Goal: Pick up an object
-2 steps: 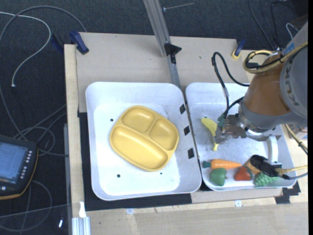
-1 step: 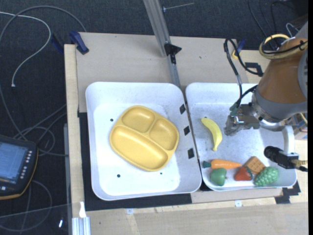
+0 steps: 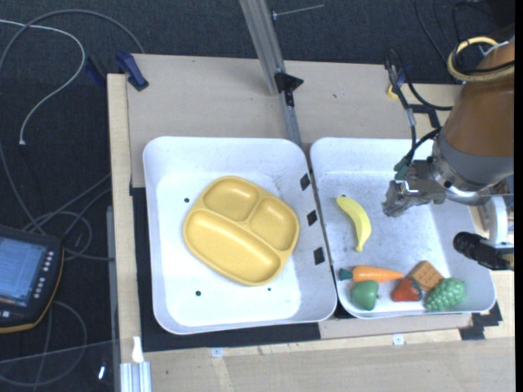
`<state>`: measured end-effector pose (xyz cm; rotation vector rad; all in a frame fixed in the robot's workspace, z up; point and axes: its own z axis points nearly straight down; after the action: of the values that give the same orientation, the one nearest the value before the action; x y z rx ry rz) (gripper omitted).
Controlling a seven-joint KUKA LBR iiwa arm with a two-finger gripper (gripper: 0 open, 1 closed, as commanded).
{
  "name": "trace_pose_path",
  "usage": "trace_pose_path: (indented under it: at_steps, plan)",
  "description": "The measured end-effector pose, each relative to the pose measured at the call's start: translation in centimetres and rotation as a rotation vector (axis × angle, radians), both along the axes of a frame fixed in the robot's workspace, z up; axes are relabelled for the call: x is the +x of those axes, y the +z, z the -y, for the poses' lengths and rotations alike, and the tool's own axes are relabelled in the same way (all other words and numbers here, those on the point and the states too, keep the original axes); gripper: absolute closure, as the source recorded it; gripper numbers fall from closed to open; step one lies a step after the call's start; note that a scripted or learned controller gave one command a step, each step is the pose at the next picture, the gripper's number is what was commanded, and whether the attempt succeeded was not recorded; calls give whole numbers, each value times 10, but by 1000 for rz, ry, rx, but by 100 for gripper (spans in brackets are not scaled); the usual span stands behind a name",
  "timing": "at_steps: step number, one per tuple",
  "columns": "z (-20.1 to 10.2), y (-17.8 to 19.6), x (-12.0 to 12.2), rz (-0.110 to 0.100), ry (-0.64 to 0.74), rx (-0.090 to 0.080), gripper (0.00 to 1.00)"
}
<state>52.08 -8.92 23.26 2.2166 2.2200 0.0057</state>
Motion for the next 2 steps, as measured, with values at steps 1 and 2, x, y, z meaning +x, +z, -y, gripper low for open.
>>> trace_pose_path:
  at_steps: [1,2]
  plan:
    - [-49,-8,0,-8,4,4,100]
    - [-98,0,-12,-8,6,5,100]
